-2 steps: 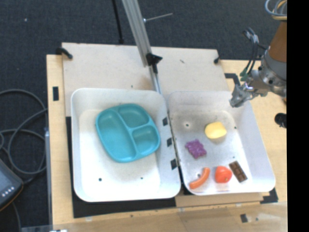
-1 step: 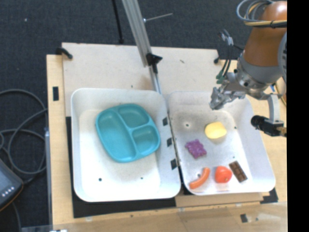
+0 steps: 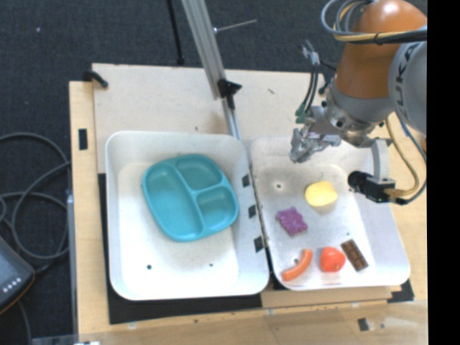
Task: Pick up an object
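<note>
A pale wooden bench top [image 3: 165,99] is sitting on a dark grey carpeted floor [image 3: 86,20], which is showing on its far and left sides. Black cables [image 3: 29,192] are looping across the carpet left of the bench. A slanted silver aluminium rail [image 3: 201,38] is rising from the bench's far side. Even light is falling over the bench, casting soft shadows

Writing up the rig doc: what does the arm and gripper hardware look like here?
Grey arm with a glossy orange band above the wrist. Looped grey cables at the top, thin dark ones running down to the small grey metal gripper. A black fitting with cable hangs beside it.
</note>
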{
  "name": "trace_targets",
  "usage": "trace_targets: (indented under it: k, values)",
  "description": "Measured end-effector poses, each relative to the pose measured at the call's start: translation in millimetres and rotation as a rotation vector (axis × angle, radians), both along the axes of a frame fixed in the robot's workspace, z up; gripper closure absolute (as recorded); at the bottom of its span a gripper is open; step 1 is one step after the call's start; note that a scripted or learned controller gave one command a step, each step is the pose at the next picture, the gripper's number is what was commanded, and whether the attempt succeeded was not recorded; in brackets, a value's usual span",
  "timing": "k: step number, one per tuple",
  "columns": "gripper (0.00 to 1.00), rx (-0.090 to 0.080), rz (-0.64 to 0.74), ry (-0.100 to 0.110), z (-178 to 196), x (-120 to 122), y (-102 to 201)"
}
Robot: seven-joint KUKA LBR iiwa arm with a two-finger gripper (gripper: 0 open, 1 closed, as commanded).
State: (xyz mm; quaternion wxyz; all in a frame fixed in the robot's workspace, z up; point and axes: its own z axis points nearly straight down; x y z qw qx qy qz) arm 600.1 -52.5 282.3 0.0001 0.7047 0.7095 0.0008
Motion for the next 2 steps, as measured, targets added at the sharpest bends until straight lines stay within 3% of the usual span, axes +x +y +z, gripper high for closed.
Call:
trace_targets:
  k: [2]
  values:
    - [1.00,0.000,0.000,0.004,-27,-3,111]
